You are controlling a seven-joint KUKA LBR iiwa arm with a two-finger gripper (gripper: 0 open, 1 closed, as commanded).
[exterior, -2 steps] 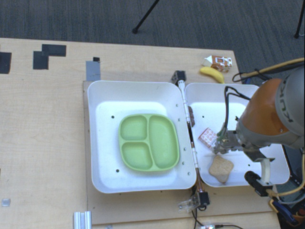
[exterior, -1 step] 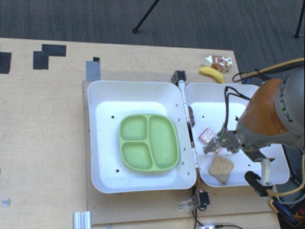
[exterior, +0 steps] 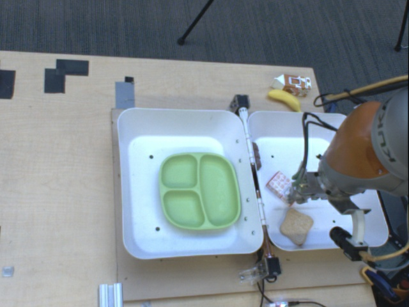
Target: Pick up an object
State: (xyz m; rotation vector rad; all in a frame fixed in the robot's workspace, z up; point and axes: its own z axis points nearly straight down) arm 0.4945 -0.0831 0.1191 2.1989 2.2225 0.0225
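Camera view: the gripper (exterior: 295, 193) is low inside the right bin (exterior: 281, 128), its tip just beside a small red-and-white packet (exterior: 278, 183) and just above a tan bread-like piece (exterior: 296, 226) near that bin's front wall; whether its jaws are apart or together I cannot tell. Left of the right bin, a green divided plate (exterior: 200, 191) lies in the left bin (exterior: 137, 171), and a banana (exterior: 284, 98) rests on the bench just behind the right bin.

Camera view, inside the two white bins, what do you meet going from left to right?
Green divided plate → small red-and-white packet → tan bread-like piece → the arm's claw, close beside the packet.
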